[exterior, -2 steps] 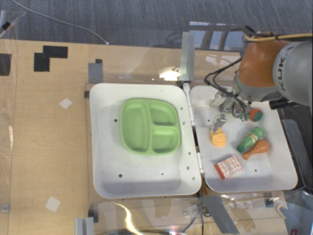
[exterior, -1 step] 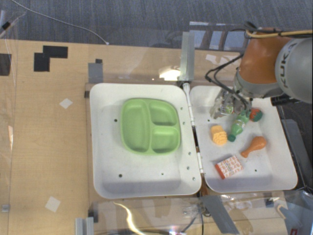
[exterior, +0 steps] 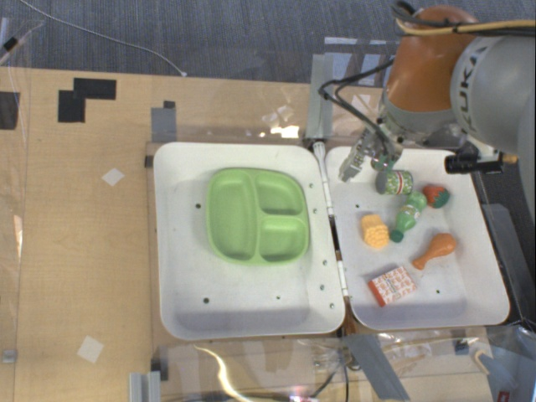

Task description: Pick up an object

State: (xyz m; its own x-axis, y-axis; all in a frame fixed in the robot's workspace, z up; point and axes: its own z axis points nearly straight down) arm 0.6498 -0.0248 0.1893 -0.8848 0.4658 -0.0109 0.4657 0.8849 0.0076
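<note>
Your pickable things all lie in the right bin, below and beside the gripper. Closest is a small can with a green band, lying on its side just right of the gripper and a little below it. Past it, further right, you see a red and green piece like a strawberry, and beside that a green bottle lying tilted. Straight below the gripper sits a yellow corn piece. Lower right of it lies an orange drumstick, and lowest of all a red and white box.

Your gripper hangs over the upper left corner of that bin, with nothing visible between its parts; you cannot tell whether it is parted or closed.

To the gripper's left, the other bin holds a green divided plate. Both bins rest on the tabletop.
</note>
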